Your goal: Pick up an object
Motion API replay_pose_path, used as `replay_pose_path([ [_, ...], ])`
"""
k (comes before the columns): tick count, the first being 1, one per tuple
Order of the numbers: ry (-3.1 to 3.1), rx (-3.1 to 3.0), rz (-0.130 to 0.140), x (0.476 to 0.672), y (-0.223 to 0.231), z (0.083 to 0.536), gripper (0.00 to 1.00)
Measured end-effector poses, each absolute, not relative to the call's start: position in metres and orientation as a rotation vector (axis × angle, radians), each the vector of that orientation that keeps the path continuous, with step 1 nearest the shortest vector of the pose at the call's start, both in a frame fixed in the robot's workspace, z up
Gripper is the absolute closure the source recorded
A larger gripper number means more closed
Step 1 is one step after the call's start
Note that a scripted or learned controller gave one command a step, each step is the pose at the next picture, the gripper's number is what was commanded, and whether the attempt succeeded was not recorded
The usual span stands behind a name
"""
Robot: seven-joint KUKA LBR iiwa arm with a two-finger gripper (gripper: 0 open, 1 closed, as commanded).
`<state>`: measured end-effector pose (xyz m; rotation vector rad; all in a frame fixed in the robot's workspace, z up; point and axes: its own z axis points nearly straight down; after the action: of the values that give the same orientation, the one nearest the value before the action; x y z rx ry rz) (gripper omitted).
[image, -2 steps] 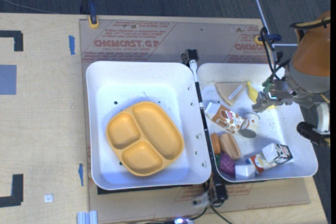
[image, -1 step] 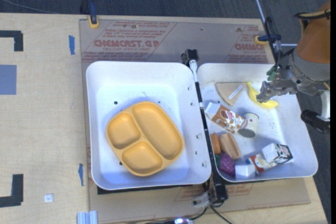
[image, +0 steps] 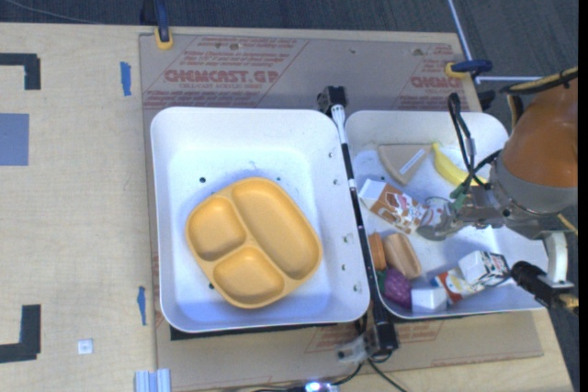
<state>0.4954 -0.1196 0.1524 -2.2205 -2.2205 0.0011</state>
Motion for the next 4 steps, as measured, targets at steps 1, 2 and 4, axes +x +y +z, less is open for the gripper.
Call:
replay_pose_path([
  [1, -2.222, -2.22, 0.0, 0.48, -0.093, 0.137, 1.0],
  [2, -2.224, -2.222, -0.001, 0.561, -0.119, 0.155, 1.0],
  [4, -2.225, -2.222, -0.002, 0.572, -0.141, 0.105, 0.0],
])
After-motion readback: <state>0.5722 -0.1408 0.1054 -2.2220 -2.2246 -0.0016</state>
